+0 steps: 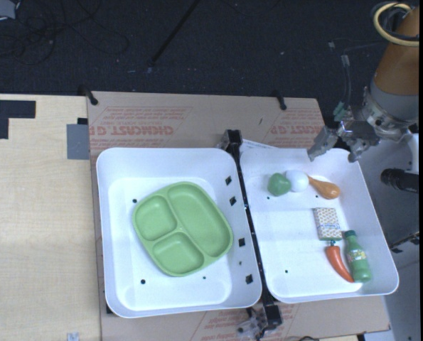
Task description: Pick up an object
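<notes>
five items in right bin, green plate left, gripper above

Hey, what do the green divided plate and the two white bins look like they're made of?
The green divided plate looks like moulded plastic with a matte finish: uniform colour, rounded compartment edges, soft highlights. The white bins, left and right, look like thin formed plastic, smooth and slightly glossy, with rounded corners; the material is a guess.

Looks like a robotics lab: two shallow white plastic bins side by side on a printed brown cardboard sheet over a pale wooden bench, loose black cables on dark floor at eleven o'clock.
</notes>
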